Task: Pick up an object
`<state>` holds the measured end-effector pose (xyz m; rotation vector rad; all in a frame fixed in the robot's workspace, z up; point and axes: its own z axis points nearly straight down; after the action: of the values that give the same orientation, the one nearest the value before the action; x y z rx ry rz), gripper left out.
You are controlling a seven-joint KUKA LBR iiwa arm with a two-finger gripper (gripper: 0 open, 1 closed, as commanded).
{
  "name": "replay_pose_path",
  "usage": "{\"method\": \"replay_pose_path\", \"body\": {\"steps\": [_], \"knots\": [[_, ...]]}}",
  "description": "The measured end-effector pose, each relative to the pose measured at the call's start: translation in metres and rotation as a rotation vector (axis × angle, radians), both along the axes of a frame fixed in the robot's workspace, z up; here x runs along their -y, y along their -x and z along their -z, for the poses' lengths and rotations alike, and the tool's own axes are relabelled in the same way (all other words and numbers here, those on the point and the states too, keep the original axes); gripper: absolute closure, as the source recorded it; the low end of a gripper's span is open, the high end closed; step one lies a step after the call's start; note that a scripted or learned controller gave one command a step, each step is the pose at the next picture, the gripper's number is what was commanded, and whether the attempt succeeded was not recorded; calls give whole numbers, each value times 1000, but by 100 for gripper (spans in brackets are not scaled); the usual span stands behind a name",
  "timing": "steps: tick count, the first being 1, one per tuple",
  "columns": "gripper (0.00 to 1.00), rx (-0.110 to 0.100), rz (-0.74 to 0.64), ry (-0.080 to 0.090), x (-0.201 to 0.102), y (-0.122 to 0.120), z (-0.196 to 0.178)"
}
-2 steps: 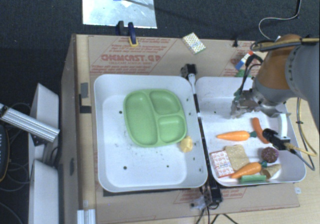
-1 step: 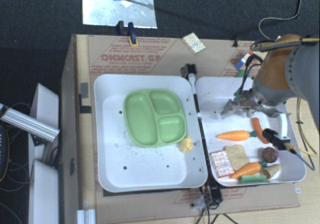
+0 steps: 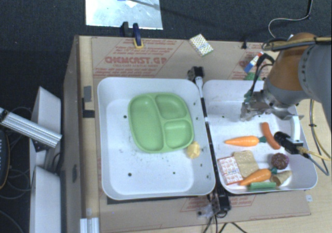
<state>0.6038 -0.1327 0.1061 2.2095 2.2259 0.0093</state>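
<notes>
— Since the gripper (image 3: 252,110) hovers over the right bin (image 3: 223,94), what lies nearest?

— A sausage (image 3: 268,134), just below and right of it, long axis running down toward the right. A carrot (image 3: 241,141) lies below, pointing sideways.

— Fingers?

— I cannot tell whether they are parted or closed; nothing shows between them.

— What else is in that bin?

— A cracker (image 3: 245,162), a card (image 3: 229,169), a second carrot (image 3: 255,176) and a dark ball (image 3: 279,161).

— The left bin (image 3: 116,138)?

— A green tray (image 3: 160,122) with a small yellow piece (image 3: 193,150) touching its corner.
</notes>
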Motion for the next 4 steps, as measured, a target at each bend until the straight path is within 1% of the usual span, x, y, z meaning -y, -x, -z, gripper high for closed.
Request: {"method": "replay_pose_path", "body": {"steps": [1,2,3,4], "knots": [[0,0,0,0,0,0,0],[0,-8,6,0,-17,56,22],[100,-5,6,0,-16,55,12],[0,-6,5,0,-16,55,12]]}}
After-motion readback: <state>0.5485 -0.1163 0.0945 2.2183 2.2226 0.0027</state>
